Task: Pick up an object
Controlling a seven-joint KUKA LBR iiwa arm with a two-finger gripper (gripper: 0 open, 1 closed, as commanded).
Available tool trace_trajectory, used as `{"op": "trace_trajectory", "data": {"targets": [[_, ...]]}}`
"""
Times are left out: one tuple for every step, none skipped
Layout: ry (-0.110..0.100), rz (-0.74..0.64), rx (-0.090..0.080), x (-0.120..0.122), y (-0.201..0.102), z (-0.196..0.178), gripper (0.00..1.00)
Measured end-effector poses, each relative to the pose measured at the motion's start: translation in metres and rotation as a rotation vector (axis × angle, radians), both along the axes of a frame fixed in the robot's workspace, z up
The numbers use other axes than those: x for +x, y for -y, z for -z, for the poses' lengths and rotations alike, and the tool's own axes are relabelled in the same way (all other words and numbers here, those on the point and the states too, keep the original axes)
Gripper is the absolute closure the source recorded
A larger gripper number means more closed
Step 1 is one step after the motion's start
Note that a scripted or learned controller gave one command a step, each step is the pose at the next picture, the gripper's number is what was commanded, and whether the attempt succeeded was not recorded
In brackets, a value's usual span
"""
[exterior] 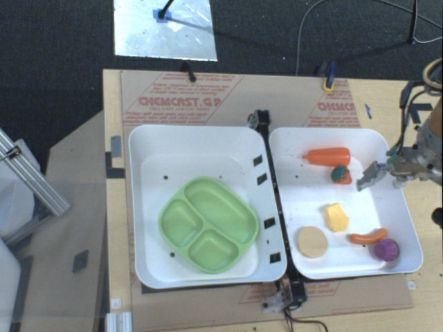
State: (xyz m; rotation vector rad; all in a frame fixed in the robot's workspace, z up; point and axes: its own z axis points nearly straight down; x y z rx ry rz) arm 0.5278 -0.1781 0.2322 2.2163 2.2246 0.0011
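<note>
The right bin (299, 185) holds several toy foods. An orange carrot (327, 156) lies at its far side, with a small red and green piece (340, 175) just in front of it. A yellow block (337, 217) sits mid-bin, a tan disc (312, 242) near the front, an orange sausage (367, 238) and a purple ball (386, 250) at the front right. My gripper (367, 176) hangs over the bin's right side, just right of the red and green piece, with nothing seen in it.
The left bin (149, 185) holds a green divided plate (209, 224). A black divider (270, 192) runs between the bins. Cables (325, 19) trail over the dark floor behind the bench.
</note>
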Motion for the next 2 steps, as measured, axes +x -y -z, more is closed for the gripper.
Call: {"op": "trace_trajectory", "data": {"targets": [[0.004, -0.004, -0.001, 0.001, 0.0, -0.011, 1.0], [0.017, -0.001, -0.007, -0.008, 0.018, -0.154, 1.0]]}}
